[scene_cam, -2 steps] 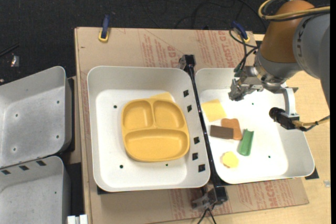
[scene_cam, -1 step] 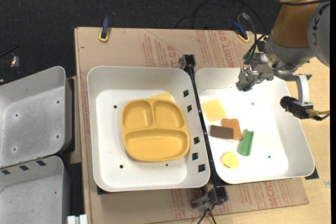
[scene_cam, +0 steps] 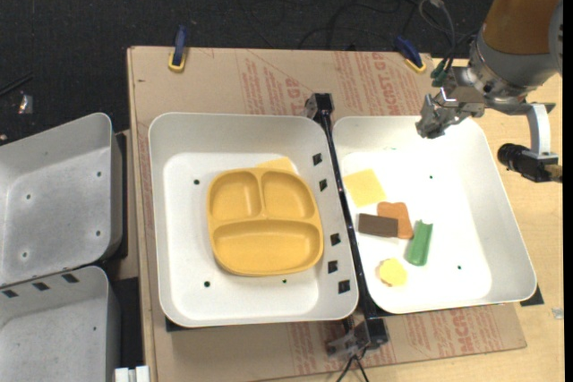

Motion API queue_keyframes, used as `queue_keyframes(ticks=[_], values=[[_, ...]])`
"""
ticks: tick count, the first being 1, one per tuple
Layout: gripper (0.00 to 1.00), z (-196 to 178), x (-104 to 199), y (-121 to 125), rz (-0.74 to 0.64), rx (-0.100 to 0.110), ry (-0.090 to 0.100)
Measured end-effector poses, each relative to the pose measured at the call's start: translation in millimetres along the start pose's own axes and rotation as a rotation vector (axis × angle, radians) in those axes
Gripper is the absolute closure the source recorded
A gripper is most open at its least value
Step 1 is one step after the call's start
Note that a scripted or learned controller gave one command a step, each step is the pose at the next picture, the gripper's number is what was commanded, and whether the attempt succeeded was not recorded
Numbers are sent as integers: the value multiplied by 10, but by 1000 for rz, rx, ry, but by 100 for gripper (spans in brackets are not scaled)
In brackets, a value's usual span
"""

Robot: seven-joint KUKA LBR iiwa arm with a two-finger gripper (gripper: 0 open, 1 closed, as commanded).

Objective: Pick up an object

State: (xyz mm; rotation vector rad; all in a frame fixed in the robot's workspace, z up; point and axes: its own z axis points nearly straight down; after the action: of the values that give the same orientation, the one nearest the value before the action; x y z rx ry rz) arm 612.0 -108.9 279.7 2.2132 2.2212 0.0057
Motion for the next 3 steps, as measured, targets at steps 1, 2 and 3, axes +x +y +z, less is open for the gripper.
queue_keyframes(ticks=[1,2,3], values=[[100,159,509,-37,-3,8,3],[100,120,1055,-21,-4,6,3],[100,301,1533,20,-3,8,2]])
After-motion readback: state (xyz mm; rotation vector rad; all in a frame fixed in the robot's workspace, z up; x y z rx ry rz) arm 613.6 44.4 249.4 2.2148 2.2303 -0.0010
